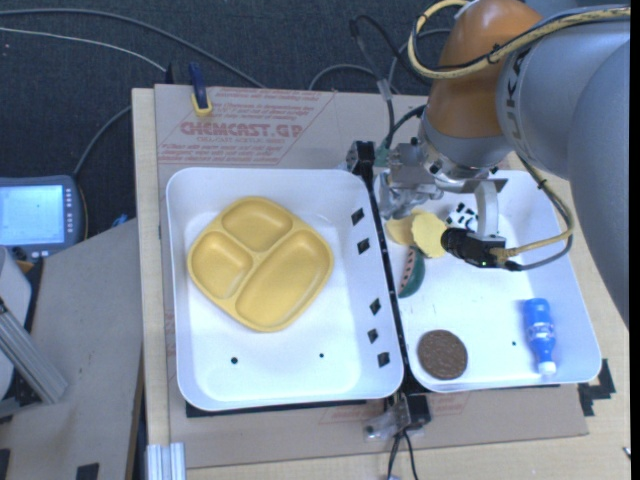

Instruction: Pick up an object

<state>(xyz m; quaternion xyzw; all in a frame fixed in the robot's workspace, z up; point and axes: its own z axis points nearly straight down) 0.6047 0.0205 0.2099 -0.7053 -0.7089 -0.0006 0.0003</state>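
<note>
Right bin [575, 298], far-left corner: gripper [425, 203] sits low over a pale yellow object [418, 232] lying against the divider wall; cannot tell how the jaws stand, the wrist hides them. The yellow piece looks like light, stiff moulded plastic with a smooth, rounded skin (probably slippery), so a pinch across its narrow width seems safer than along the curve. Just nearside of it lies a small green and red piece [411, 271], also hugging the wall. Brown disc [442, 354] rests near the bin's near-left corner, flat and hard to get under. Blue bottle [538, 334] lies near the right edge, liable to roll. Left bin [190, 368] carries a yellow divided tray [261, 262].
</note>
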